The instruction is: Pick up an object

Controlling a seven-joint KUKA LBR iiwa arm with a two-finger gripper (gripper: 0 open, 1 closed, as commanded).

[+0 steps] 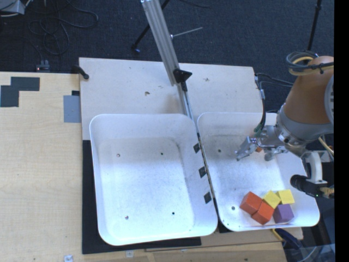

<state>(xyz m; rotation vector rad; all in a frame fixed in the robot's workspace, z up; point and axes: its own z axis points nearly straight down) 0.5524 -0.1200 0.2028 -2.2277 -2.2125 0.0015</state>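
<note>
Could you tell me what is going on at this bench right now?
A grey and orange robot arm reaches in over the right bin, its gripper hanging above the bin's middle with nothing in it. The blocks, two orange, two yellow and one purple, sit clustered in that bin's near corner, apart from the gripper. The left bin sits alongside.

You see dark carpeted floor (pixel 229 15) well beyond the jaws, strewn with black cables (pixel 60 23) and a thin stand leg (pixel 315 15). A pale wooden bench (pixel 38 168) stretches far off to the jaws' side, bearing grey rectangles (pixel 71 108). A white board (pixel 131 86) lies there too, under even, soft light.
</note>
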